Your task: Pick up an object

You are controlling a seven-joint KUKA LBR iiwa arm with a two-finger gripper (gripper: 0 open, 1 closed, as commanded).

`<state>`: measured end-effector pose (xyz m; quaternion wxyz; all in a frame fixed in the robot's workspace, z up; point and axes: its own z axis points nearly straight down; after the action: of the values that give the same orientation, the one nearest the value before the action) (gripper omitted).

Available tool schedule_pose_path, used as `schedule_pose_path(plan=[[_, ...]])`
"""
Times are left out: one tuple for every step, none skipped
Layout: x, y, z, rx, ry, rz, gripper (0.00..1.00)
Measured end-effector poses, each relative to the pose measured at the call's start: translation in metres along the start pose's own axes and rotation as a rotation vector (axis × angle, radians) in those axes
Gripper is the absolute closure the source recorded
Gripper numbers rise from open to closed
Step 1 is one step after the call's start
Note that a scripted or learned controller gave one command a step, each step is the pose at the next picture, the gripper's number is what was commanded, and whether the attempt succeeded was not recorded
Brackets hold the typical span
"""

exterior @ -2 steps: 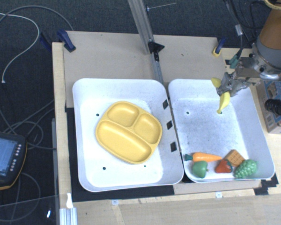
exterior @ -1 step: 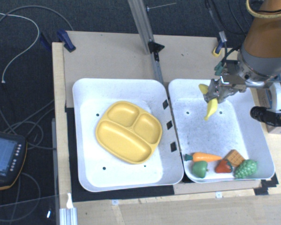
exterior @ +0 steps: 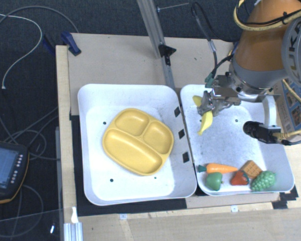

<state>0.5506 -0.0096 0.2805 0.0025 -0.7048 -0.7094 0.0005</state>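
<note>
We have the gripper [exterior: 210, 106] closed on the banana [exterior: 204, 118] at the right bin's [exterior: 271, 157] 11 o'clock corner, the fruit hanging below it. By our reckoning the lift is underway; next calls for a straight, steady rise.

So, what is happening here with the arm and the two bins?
The gripper is over the right bin, its jaws around a yellow banana that hangs below them. A carrot, a green pepper and other toy foods lie at that bin's near edge. The left bin holds a yellow divided plate.
</note>
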Motion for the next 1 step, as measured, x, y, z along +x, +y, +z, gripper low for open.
schedule_pose_path(plan=[[0.0487,-0.0236,0.0038,0.000,0.000,0.000,1.00]])
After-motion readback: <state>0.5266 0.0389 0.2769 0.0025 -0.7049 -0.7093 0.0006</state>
